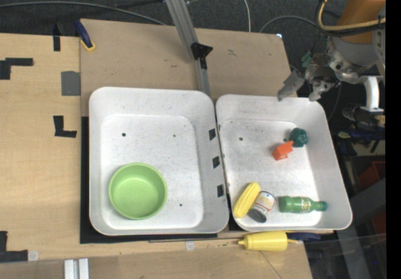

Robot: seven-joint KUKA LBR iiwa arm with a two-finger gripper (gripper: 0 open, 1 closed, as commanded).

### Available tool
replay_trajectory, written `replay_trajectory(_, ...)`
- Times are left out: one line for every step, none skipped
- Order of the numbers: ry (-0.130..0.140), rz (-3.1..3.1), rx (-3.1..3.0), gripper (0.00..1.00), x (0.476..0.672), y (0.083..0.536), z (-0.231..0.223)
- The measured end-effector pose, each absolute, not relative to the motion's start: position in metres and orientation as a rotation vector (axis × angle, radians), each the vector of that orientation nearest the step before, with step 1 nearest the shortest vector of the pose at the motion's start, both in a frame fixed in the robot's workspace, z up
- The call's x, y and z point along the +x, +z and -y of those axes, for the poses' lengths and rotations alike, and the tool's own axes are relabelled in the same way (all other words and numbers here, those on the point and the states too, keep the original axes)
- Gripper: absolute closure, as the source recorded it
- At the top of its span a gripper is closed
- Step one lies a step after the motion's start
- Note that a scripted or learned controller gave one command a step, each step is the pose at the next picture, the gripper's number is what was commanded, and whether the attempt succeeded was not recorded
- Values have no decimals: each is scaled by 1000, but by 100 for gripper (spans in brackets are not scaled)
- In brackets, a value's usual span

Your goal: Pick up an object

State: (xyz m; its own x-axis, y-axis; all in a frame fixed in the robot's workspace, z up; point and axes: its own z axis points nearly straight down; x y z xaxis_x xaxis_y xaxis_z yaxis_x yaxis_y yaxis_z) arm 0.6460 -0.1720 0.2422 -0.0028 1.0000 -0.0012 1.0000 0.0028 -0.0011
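Observation:
My gripper [302, 91] hangs over the far edge of the right bin [250, 115], open with nothing between its fingers. Within that bin lie a small orange piece [282, 150] touching a dark green piece [299, 137], both a short way in front of the gripper. At the bin's near side are a yellow corn cob [247, 200], a small can [263, 204] and a green bottle [301, 204] lying flat. A light green bowl [138, 191] stands in the near left corner of the left bin [156, 108].
A yellow bottle [266, 241] lies on the bench just outside the right bin's front edge. A slanted metal pole [182, 14] rises behind the bins' shared edge. Cables loop across the back of the bench [138, 52].

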Motion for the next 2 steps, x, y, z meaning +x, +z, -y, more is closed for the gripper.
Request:
replay_trajectory(-3, -2224, 2219, 0, 646, 242, 172)
replay_trajectory(-9, -2226, 2224, 0, 640, 182, 179)
